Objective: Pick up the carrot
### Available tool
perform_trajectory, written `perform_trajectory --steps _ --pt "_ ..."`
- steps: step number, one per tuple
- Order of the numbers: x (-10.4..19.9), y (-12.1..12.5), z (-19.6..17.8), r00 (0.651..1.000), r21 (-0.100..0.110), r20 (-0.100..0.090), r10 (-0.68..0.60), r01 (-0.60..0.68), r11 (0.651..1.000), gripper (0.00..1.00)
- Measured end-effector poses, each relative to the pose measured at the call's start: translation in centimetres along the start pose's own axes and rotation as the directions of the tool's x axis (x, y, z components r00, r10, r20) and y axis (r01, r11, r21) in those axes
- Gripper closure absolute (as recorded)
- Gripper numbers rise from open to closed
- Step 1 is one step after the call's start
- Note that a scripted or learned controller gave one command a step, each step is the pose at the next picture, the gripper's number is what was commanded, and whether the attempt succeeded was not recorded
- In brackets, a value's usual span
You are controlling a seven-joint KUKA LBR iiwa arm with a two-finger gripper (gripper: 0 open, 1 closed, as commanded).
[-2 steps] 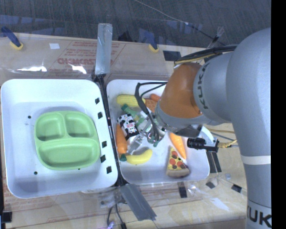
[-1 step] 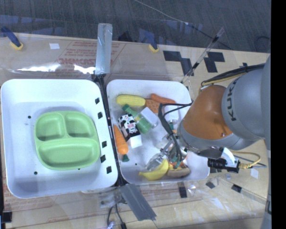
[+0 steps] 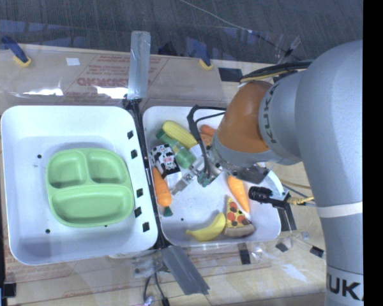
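Two-finger metal gripper [image 3: 190,178], jaws apart w/ nothing between, hangs in rt white bin [image 3: 268,234]. Orange tapered carrot w/ green end [image 3: 161,192] lies just left, along bin's left wall.

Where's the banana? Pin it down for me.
The banana lies in the right bin, near its front edge, touching the pizza slice on its right.

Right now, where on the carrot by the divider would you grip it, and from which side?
Grip the carrot mid-body, coming from above, fingers closing across its width. It lies flat, lengthwise beside the right bin's left wall, green stem end nearest the camera. The wall-side finger probably has little room.
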State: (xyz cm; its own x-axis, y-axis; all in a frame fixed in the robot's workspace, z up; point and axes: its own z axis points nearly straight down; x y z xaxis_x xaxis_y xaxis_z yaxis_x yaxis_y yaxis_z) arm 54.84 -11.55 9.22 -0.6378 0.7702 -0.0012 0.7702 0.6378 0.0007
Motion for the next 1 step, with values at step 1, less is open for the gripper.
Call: perform_trajectory --steps 1 --pt "0.76 -2.75 0.15 0.979 0.005 -0.005 0.205 -0.205 0.979 0.00"
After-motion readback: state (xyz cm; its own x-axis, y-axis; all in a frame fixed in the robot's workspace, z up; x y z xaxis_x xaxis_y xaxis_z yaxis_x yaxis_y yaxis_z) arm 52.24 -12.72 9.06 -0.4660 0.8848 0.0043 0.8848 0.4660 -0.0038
